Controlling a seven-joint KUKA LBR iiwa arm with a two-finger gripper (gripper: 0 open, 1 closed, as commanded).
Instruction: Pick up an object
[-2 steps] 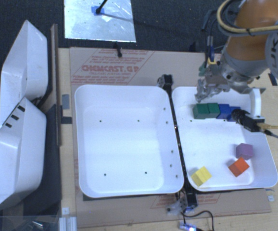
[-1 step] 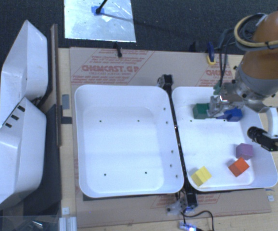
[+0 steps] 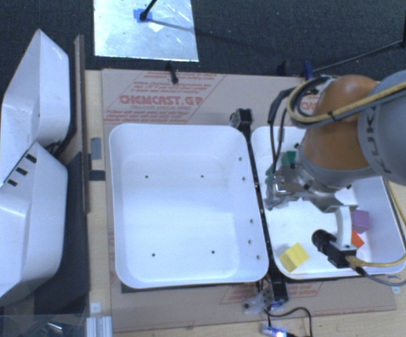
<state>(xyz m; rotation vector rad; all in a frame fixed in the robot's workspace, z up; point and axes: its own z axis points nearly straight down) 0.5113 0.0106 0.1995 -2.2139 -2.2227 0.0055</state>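
**Op:** Grey and orange, that's most of what I see on the right: the big grey KUKA arm with its orange band [image 3: 343,128] hangs over the right-hand shallow white plastic bin [image 3: 308,269], hiding much of it. The left-hand shallow white plastic bin [image 3: 182,202] sits just beside it, rims nearly touching.

**Sup:** Claw status?

**Op:** The two-finger metal gripper [image 3: 282,188] is low at the right bin's left wall, approx. mid-length. It's dark and cluttered under the wrist, so I can't tell if it's apart or together, and I see nothing betw. the tips.

**Sup:** Targets?

**Op:** All in the right bin, near end. Biggest is the small yellow block [image 3: 293,256], lying free on the floor, near the gripper but not touching it. Then the small purple cube [image 3: 360,220], further right, with the tiny orange piece [image 3: 357,240] just beside it. Something green peeks by the wrist; too hidden to name.

**Sup:** Risks?

**Op:** My read: gripper is hard by the wall, so a descent here could clip the rim or close on bare floor. Yellow block lies at a skew; an unaligned pinch may squirt it out. The yellow cable w/ black connector [image 3: 333,248] trails near purple and orange, so a snag or nudge is poss.
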